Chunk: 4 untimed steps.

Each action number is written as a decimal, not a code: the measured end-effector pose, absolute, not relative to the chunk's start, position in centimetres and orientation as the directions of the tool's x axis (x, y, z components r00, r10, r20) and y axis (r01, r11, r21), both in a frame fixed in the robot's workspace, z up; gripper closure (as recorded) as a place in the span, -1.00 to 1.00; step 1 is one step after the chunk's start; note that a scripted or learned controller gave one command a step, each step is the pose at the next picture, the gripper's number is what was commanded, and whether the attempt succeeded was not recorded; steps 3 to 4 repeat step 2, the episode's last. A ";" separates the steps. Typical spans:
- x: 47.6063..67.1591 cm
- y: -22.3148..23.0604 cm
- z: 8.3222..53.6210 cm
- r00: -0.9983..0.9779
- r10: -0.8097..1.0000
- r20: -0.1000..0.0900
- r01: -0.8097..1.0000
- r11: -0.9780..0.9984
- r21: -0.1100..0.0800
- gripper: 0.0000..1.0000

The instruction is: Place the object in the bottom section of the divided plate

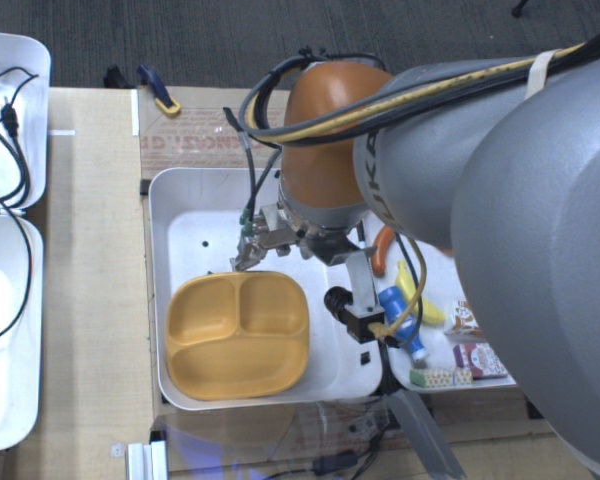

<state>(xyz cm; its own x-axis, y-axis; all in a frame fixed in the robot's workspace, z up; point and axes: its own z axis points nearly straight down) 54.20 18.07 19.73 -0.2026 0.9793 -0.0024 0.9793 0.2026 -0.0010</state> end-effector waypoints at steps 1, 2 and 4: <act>54.3 17.8 20.6 -0.198 0.980 -0.005 0.980 0.198 0.000 1.00; 50.0 16.8 24.4 -0.362 0.932 -0.002 0.932 0.363 0.004 1.00; 50.0 16.8 24.4 -0.362 0.932 -0.002 0.932 0.363 0.004 1.00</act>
